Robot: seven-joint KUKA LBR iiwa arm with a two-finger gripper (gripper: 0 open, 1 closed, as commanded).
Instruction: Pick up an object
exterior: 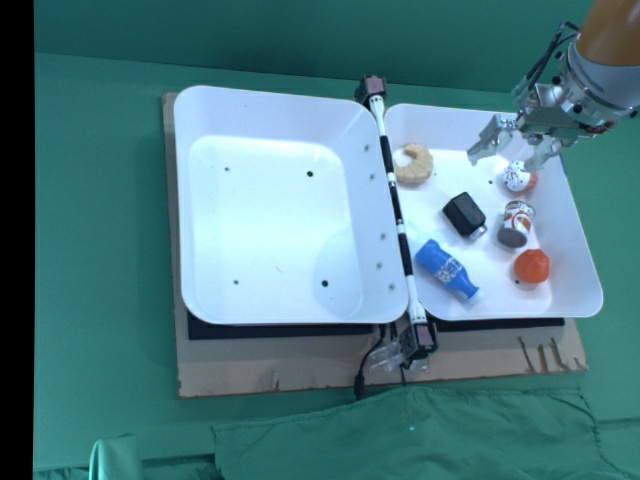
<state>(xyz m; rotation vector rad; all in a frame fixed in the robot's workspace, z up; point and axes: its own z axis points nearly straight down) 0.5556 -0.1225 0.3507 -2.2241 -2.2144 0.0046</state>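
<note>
The claw (517, 146) is hovering released — fingers spread — over the right bin (585, 268), just above a small white ball (516, 177), beside the donut (413, 164).

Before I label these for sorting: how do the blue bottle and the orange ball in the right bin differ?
The blue bottle is elongated and lies on its side, slanting toward the bin's near edge; the orange ball is compact and roundish. The bottle is blue with a white cap end and label marks; the ball is plain orange. The bottle sits near the divider; the ball sits near the bin's outer right wall. Both rest in the right bin, apart from the claw.
</note>
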